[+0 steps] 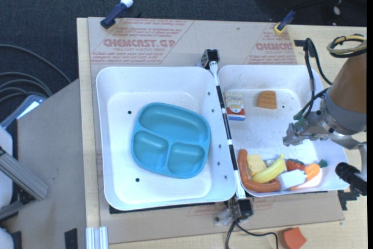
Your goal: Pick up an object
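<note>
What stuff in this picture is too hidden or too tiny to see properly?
- Gripper, camera view: small and dark under the arm's wrist; whether it is open or shut cannot be told.
- Food pile in the right bin: pieces overlap, so the lower ones are partly covered.
- Small carton: its print is too small to read.
- Arm: cut off by the right edge.

Glossy blue plastic tray [170, 140], smooth white plastic bins [111, 125]
</note>
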Robot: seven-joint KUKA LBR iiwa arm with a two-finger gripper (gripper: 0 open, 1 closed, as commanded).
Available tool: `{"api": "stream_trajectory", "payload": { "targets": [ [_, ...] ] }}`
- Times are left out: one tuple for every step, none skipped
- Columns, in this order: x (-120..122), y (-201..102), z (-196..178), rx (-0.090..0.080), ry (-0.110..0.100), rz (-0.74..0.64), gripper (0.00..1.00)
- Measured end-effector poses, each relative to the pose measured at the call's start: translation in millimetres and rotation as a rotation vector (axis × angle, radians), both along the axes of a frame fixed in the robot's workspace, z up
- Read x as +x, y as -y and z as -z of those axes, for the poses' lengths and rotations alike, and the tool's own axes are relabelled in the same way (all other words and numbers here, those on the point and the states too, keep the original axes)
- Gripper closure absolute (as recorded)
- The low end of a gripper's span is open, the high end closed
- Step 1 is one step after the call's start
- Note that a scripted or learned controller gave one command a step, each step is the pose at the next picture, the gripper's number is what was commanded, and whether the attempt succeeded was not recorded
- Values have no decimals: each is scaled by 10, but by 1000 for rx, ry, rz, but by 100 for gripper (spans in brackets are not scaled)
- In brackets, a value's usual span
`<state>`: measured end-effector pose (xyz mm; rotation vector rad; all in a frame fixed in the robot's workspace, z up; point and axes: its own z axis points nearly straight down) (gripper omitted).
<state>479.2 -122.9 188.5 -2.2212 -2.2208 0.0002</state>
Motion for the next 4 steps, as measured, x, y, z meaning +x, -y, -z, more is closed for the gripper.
{"api": "stream_trajectory", "payload": {
  "targets": [
    [-1, -1, 0, 0, 0, 0, 0],
    [551, -314, 984, 1, -2, -1, 0],
    [1167, -156, 1039, -1, 0, -1, 0],
    [1170, -159, 939, -1, 1, -3, 100]
  ]
}}
